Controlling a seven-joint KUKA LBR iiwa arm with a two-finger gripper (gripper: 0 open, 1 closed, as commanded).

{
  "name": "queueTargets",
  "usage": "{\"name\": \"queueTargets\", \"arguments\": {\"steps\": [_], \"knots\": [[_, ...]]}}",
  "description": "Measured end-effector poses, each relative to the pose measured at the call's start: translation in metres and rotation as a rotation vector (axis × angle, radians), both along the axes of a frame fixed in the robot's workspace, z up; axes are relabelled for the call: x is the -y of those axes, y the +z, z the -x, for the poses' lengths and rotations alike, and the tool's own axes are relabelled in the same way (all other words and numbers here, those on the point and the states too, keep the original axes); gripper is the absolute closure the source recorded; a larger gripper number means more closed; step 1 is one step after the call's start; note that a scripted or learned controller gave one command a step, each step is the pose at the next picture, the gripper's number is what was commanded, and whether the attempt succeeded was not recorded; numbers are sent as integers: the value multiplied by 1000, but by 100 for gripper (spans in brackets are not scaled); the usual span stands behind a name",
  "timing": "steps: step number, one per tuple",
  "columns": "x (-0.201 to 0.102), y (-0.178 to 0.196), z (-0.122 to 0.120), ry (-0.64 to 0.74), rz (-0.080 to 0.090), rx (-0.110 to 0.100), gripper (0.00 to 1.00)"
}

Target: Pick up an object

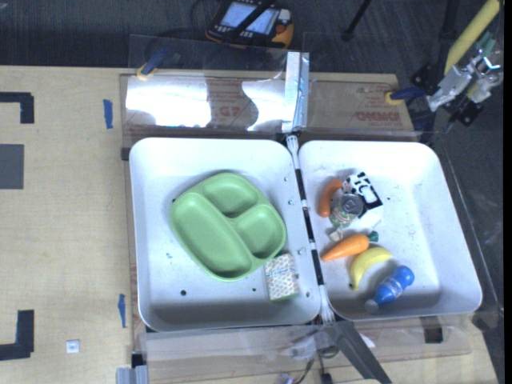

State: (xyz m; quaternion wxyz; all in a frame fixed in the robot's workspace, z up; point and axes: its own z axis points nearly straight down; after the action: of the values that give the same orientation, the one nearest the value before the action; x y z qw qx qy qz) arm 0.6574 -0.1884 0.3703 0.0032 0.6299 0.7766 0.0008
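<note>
the gripper (pixel 468 82) sits at the upper right of the camera view, outside both bins and above the dark floor beyond the bench corner. it is small and partly blurred there; whether it is released or clenched cannot be told, and nothing is seen in it.

the left bin (pixel 152 214) holds a green divided plate (pixel 228 224), lying flat and slightly turned, with three compartments. a small patterned sponge (pixel 281 277) rests just beside the plate's lower right edge, near the wall shared with the other bin.

the right bin (pixel 424 206) holds the candidate objects, all grouped in its left half. an orange carrot (pixel 347 246) with a green top lies at a slant near the centre divider. a yellow banana (pixel 364 266) lies just below it, touching or nearly touching. a blue bottle-like object (pixel 394 285) sits at the banana's lower right, close to the bin's front wall. further up, a second orange item (pixel 329 197) stands beside a clear glassy object (pixel 346 209), with a black and white item (pixel 366 190) against its upper right side.

all objects rest on the bin floors, well apart from the gripper.
</note>
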Motion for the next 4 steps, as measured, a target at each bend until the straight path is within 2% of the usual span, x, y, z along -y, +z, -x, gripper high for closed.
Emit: {"name": "queueTargets", "arguments": {"steps": [1, 2, 3, 4], "knots": [[-25, -117, -10, 283, -1, -3, 0], [-49, -208, -10, 365, -1, -3, 0], [-42, -185, -1, 272, 0, -1, 0], [-48, -284, 14, 387, 0, -1, 0]]}}
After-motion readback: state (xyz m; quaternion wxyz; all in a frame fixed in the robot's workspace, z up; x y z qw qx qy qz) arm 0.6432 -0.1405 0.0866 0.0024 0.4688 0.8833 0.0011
